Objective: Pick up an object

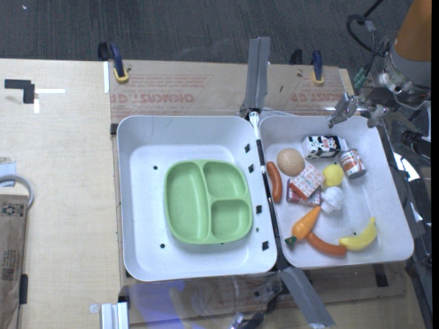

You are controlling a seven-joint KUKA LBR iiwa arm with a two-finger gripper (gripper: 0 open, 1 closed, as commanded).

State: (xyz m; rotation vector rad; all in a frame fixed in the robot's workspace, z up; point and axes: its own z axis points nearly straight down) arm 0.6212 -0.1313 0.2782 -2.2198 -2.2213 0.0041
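arm: I reach in from the right, wrist over the right bin's (384,252) far right corner
my gripper (358,107): fingers spread, pinching nothing
bins: 2
left bin (137,204): 1 green tray (207,201)
right bin: 2 sausages, 1 carrot (306,222), 1 banana (360,236), 1 egg (290,161), 1 can (352,163), few small items

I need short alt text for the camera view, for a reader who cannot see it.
The gripper hangs above the right bin's far edge; the bin holds toy food, including a banana and carrot. The left bin holds a green tray.
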